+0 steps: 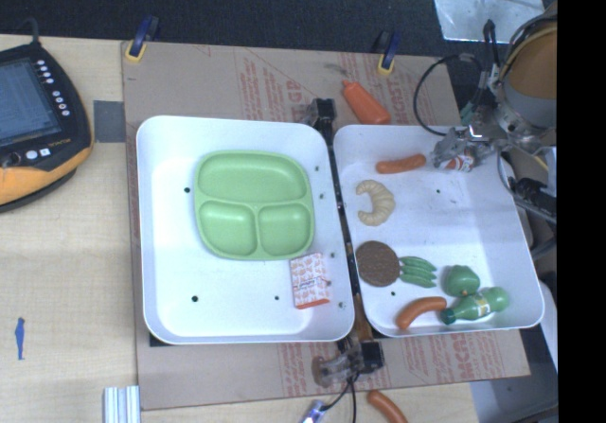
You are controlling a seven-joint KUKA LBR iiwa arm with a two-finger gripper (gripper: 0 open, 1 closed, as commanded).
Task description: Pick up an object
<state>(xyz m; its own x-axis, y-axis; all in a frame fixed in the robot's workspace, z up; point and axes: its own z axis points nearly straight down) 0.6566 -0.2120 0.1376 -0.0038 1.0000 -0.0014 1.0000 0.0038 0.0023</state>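
Past stray sausage [386,404] at desk [57,270] edge, likely target is red sausage [401,164], lying in right bin [511,222] just beside hand [461,154], grip state impossible to tell; probably light, smooth, slippery plastic, best pinched across its middle.

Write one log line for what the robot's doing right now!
gripper: over right bin, far corner | nearest: sausage | holding: nothing seen | green plate: left bin

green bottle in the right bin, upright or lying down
Lying down: the green plastic bottle rests on its side on the right white bin's floor, near the front edge.
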